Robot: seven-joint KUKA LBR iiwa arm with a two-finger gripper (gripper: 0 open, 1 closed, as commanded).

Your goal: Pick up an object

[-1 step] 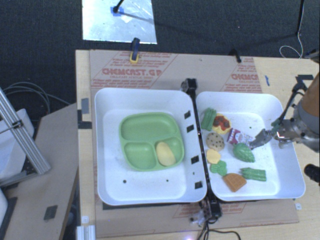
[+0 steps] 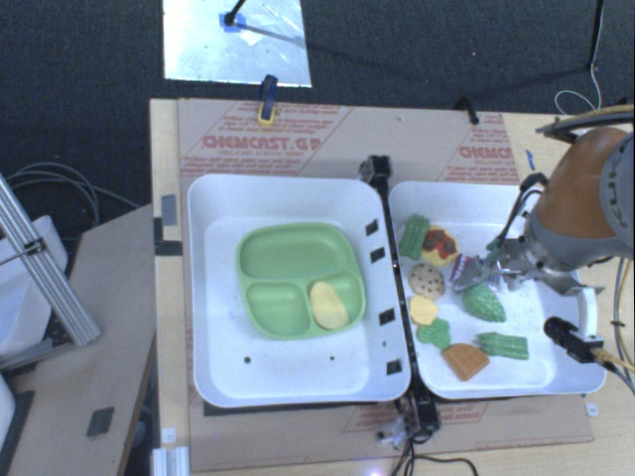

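Reaching in from the right, the arm [image 2: 585,201] has its pincer [image 2: 474,269] low over the right bin [image 2: 566,375], among a scatter of toy food. Whether the pincer is released or clenched on anything cannot be told from this slant, since its metal tip blurs into the pieces beneath it

Judging by position, the likeliest target is the dark green leafy piece [image 2: 484,302], which lies just below and slightly right of the pincer tip, touching it or very nearly so. Its long axis runs on a diagonal, from upper left to lower right. The coming move turns on that offset: a straight drop would likely land on the piece's upper edge instead of its middle, so a small shift toward the near rim of the bin looks needed

Other pieces crowd close. A red and yellow piece [image 2: 439,244] sits just left of the tip, a green ridged piece [image 2: 414,236] beyond it, a speckled cookie [image 2: 428,281] below those, then a yellow piece [image 2: 424,310], a small green piece [image 2: 434,333], an orange wedge [image 2: 464,361] and another green piece [image 2: 503,345]

Well apart, the left bin [image 2: 218,365] holds a green divided tray [image 2: 296,251] with a yellow piece [image 2: 329,305] in its lower right compartment. Both bins rest on the counter [image 2: 327,137]
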